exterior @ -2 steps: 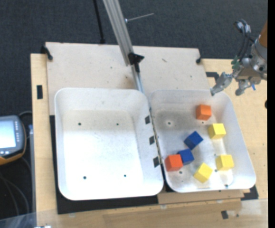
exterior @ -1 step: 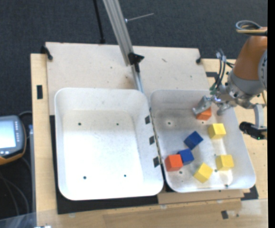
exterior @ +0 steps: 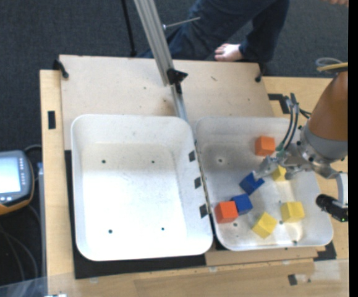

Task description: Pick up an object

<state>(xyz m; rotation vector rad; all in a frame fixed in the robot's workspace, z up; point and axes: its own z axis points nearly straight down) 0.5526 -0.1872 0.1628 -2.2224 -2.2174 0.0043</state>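
Several small blocks lie in the right bin (exterior: 228, 138). An orange block (exterior: 265, 145) sits near the bin's back, and a small yellow block (exterior: 280, 174) lies below it. Two blue blocks (exterior: 251, 182) (exterior: 242, 203) sit mid-bin, with a red-orange block (exterior: 226, 211) by the left wall. Two more yellow blocks (exterior: 264, 224) (exterior: 292, 211) rest near the front. My gripper (exterior: 275, 166) reaches in from the right and hangs low, just in front of the orange block and right beside the small yellow one. Its tip is hard to make out against the bin.
The left bin (exterior: 135, 184) lies alongside the right one. A slanted metal pole (exterior: 157, 39) rises from between the bins at the back. A person's legs (exterior: 240, 17) stand behind the bench. A small screen device (exterior: 2, 181) sits off the bench's left side.
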